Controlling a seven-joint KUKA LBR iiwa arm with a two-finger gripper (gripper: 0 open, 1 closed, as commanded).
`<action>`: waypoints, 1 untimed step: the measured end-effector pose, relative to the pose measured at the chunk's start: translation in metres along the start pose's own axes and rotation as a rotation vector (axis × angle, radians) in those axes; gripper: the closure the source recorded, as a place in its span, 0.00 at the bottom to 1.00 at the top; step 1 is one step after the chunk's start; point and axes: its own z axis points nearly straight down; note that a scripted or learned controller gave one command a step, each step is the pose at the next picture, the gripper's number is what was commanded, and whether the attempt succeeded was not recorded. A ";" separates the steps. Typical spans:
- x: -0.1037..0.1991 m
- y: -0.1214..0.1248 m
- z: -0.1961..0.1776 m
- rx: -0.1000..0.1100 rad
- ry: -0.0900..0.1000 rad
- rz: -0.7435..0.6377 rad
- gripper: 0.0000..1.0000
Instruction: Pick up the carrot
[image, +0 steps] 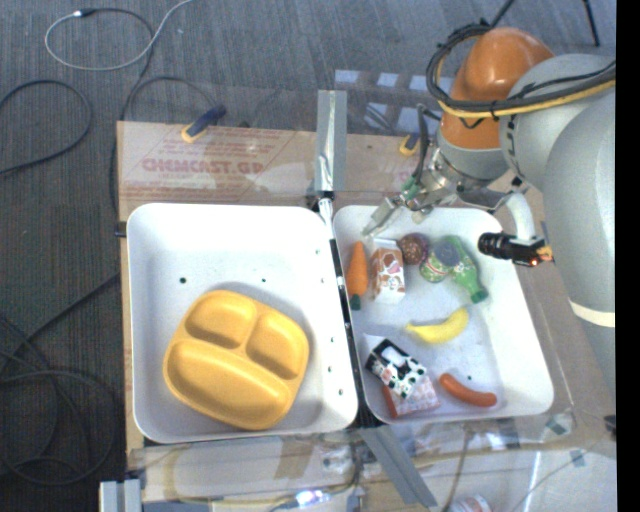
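The carrot (357, 269) is a small orange cone lying along the left wall of the right bin (520, 340), its green end toward the front. My gripper (393, 211) hangs over the bin's back left part, up and to the right of the carrot and apart from it. Its fingers look spread, with nothing between them.
Beside the carrot stands a small carton (387, 274). Further right lie a dark round fruit (414, 248), a green bottle (456, 266), a banana (440, 327), a cow-patterned box (400, 374) and a sausage (468, 391). The left bin (160, 240) holds a yellow divided tray (236, 357).
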 end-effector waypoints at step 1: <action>-0.012 -0.030 0.076 0.000 0.003 0.061 0.00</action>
